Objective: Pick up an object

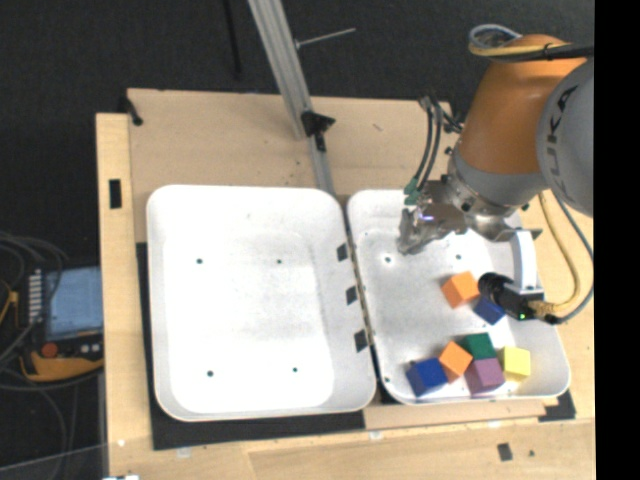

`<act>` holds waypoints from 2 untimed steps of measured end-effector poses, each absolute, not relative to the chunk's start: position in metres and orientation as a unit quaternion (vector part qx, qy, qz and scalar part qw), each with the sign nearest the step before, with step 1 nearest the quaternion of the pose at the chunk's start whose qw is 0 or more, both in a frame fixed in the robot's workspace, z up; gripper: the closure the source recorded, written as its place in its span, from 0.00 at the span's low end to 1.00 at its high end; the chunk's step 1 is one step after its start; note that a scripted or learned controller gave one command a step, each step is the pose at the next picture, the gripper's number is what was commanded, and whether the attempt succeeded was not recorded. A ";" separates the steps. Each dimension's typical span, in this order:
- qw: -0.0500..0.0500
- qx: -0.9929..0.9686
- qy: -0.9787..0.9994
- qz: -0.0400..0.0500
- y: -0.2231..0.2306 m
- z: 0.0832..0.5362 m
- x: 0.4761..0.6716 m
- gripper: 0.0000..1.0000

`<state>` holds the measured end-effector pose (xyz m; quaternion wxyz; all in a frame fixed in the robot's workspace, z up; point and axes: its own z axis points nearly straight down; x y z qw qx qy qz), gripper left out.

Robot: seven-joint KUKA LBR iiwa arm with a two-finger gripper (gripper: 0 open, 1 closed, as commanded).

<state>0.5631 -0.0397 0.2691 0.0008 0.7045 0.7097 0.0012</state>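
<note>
Over the right bin (385, 368) hangs the gripper (412, 236), its finger state unclear, well apart from the blocks (470, 363) below.

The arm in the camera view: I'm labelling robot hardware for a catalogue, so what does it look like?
The arm is a rounded body with a broad orange band, grey beside it with dark lettering on the right. Below sits a grey metal wrist. Dark cables loop down its left side to the small metallic gripper; a yellowish cable curves at the right.
</note>
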 end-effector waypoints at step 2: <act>0.000 0.704 0.710 0.001 0.054 0.258 0.558 1.00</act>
